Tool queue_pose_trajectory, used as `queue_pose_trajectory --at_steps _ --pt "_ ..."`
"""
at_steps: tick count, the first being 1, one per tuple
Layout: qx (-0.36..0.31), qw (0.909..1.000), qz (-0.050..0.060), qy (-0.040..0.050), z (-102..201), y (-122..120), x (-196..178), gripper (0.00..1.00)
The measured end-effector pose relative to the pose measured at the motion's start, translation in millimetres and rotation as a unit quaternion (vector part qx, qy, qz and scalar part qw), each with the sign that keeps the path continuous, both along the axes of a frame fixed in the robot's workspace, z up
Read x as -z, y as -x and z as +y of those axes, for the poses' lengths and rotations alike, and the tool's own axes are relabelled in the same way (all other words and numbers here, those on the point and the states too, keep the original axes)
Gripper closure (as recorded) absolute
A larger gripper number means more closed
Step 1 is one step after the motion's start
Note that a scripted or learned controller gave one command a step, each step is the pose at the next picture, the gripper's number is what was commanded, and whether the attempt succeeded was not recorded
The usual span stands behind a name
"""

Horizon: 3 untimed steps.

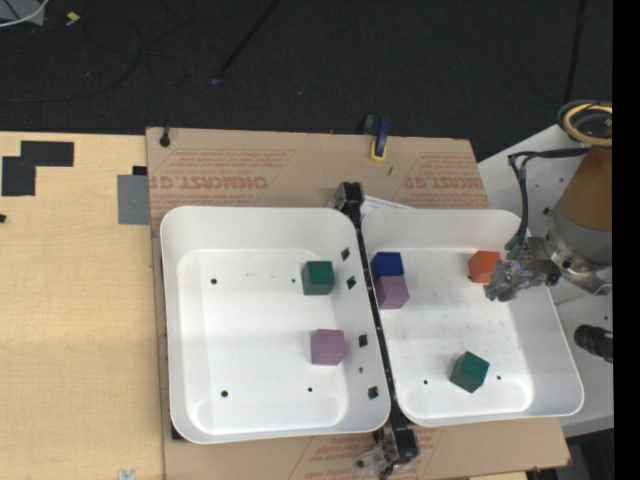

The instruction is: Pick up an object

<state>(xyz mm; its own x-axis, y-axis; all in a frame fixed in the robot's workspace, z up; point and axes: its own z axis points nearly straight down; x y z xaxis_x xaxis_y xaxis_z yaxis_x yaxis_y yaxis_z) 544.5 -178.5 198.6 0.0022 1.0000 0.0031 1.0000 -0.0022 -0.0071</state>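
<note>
The orange block (484, 265) lies in the right bin (545, 400), close to its right wall, in the middle right of the frame. The gripper (503, 284) is just beside this block, at its lower right side, and seems to touch it, but the fingers are small and dark here, so I cannot tell if they are wide, narrow, or closed on the block. The grey arm (585, 230) comes in from the right edge of the frame, above the bin's rim.

In the same bin, a blue block (387, 264) and a light purple block (392, 291) stand touching each other near the left wall, the blue one higher in the frame. A dark green block (469, 371) lies tilted in the lower part, well apart from the others.

The left bin (185, 388) holds a green block (318, 277) in its upper right part and a purple block (327, 347) below it. Both bins rest on a brown cardboard sheet (250, 173).
</note>
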Motion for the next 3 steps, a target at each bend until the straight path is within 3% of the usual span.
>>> queue_pose_trajectory --at_steps 1,2,3 --pt "0.000 1.0000 -0.002 0.0015 -36 1 116 1.00" --pt "-0.002 1.0000 -0.005 0.0020 -35 -52 110 1.00" --pt "-0.002 1.0000 -0.004 0.0014 -35 -58 111 1.00"
